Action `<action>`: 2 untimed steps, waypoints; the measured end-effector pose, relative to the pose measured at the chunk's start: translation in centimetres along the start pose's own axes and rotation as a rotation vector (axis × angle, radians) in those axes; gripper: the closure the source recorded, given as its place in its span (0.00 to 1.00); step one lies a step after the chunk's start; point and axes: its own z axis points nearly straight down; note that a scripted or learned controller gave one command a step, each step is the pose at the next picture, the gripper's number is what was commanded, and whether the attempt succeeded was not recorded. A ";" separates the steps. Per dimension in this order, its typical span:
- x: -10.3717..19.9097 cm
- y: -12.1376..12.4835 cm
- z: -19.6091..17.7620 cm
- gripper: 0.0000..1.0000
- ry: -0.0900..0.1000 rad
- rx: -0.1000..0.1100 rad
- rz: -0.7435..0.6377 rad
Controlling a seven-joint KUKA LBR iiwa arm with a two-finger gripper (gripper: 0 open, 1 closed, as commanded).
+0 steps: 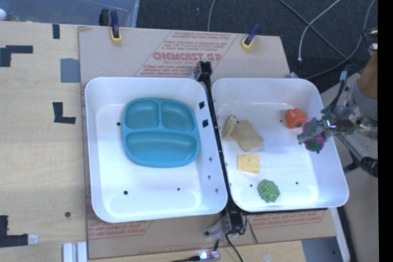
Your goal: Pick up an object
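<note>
The right bin (276, 92) holds a red-orange toy (295, 118), a tan bread-like piece (244, 134), a yellow square slice (248, 163) and a green broccoli-like lump (268, 190). A small purple and green object (315, 144) sits at the bin's right rim. My gripper (314, 131) reaches in from the right and hangs right over that purple object, touching or nearly touching it. Whether the object is in its grasp is unclear. The red-orange toy lies just to the gripper's upper left.
The left bin (104, 193) bears a blue divided plate (161, 132). A black divider (212, 126) runs between the bins. Two yellow clamps (115, 32) (248, 41) pin the cardboard at the back. Cables loop behind the right bin.
</note>
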 end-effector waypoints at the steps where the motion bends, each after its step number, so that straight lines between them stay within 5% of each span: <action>1: 0.0 0.1 -4.3 1.00 0.000 0.001 0.000; 2: 5.0 0.5 -2.7 1.00 0.003 0.007 -0.003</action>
